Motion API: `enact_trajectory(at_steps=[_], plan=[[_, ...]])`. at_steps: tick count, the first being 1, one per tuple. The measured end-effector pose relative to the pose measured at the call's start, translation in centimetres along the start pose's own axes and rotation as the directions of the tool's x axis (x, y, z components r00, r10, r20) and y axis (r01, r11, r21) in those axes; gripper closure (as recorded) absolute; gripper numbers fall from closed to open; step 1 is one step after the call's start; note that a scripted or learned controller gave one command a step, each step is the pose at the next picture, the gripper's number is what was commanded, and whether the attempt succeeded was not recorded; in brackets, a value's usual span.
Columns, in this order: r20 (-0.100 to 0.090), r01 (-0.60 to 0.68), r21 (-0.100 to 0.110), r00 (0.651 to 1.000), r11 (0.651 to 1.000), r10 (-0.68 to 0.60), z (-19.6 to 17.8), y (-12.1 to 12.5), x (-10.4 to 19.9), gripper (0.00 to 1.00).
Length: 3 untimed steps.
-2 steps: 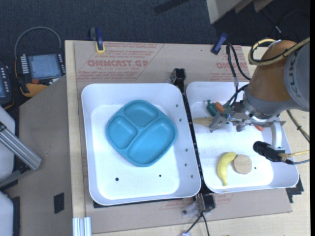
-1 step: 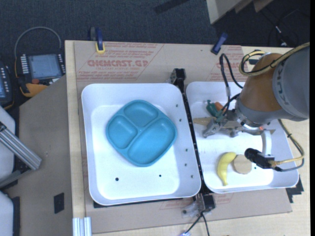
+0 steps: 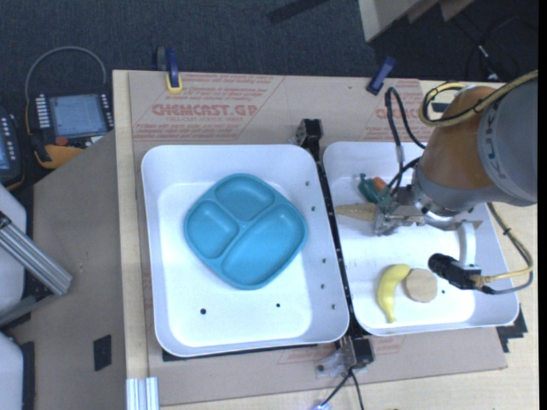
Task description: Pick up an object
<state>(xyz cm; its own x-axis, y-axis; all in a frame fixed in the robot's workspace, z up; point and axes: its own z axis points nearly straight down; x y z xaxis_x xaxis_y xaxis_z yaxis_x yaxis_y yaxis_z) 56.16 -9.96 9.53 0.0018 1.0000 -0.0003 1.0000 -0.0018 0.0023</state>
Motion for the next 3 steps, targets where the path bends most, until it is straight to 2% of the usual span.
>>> enact_trajectory(at_steps=[1, 2, 3], plan=[[0.001, 0.003, -0.004, 1.0, 1.0, -0.003, -6.1, 0.9, 0.2, 1.0], [0.001, 0.003, -0.003, 1.0, 1.0, -0.003, -10.6, 0.3, 0.2, 1.0], [0.001, 0.003, -0.005, 1.0, 1.0, -0.003, -15.2, 1.1, 0.4, 1.0]])
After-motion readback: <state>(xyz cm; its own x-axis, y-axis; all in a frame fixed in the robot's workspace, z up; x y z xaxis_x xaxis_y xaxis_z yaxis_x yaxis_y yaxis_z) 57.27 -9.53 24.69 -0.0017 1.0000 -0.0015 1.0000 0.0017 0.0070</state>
